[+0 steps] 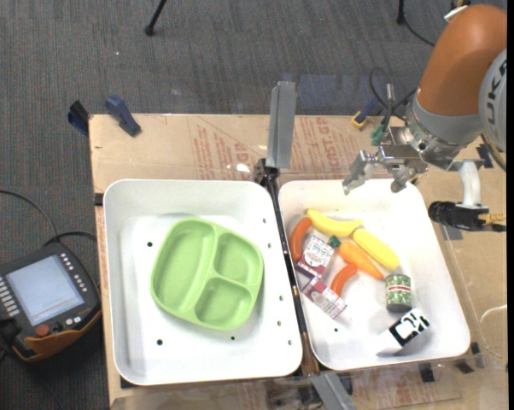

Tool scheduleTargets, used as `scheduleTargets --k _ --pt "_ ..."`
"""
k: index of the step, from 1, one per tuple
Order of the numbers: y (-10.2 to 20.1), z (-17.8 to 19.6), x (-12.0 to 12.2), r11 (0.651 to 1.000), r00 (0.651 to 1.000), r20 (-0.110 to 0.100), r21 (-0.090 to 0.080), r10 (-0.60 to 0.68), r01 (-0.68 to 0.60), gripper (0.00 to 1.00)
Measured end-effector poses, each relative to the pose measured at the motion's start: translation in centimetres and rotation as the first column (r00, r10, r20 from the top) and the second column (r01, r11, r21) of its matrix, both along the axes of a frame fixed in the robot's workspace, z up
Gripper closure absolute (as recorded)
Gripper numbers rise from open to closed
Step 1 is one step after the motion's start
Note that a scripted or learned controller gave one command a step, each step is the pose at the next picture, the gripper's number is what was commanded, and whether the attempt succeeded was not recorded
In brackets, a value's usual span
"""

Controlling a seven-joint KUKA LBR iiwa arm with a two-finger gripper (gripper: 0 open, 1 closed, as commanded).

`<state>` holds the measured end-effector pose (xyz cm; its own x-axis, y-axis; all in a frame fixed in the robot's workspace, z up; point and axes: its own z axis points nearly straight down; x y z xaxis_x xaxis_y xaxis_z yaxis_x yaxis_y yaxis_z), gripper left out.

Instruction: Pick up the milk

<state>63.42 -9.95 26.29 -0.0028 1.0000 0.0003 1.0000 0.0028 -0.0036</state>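
1. White plastic is what catches the eye: two shallow bins side by side on the bench (189, 139), the left bin (125, 229) and the right bin (440, 280).
2. Taking the right bin as the landmark, the gripper (377, 178) hangs over its far rim, the grey arm with its orange band (462, 54) rising behind it toward the bin's far right corner.
3. Its fingers (354, 180) stand spread apart with nothing between them (the gap looks fairly wide from here).
4. Inside the right bin, the milk (408, 328) lies tilted near the front right corner, a small black-and-white carton, well apart from the gripper.
5. Just behind the milk in the same bin stands a small green-labelled can (398, 290).
6. Toward the bin's middle and left lie a yellow banana (333, 223), a yellow corn-like piece (376, 248), an orange carrot (360, 260) and two pink-and-white packets (315, 254), crowded close together.
7. Left of the right bin, the other bin holds a green divided plate (209, 273).
8. Further left still, off the bench on the floor, rests a control pendant (42, 301).
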Motion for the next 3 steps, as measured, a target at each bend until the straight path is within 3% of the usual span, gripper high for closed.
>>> scheduleTargets --k 1,2,3 --pt "-1.4 -11.9 -6.8 0.992 0.992 -0.003 0.001 -0.125 0.125 0.00" --pt "-1.5 -11.9 -6.8 0.992 0.992 -0.002 0.001 -0.125 0.125 0.00" --pt "-8.2 -14.3 -9.9 0.992 0.992 -0.001 0.001 -0.125 0.125 0.00"
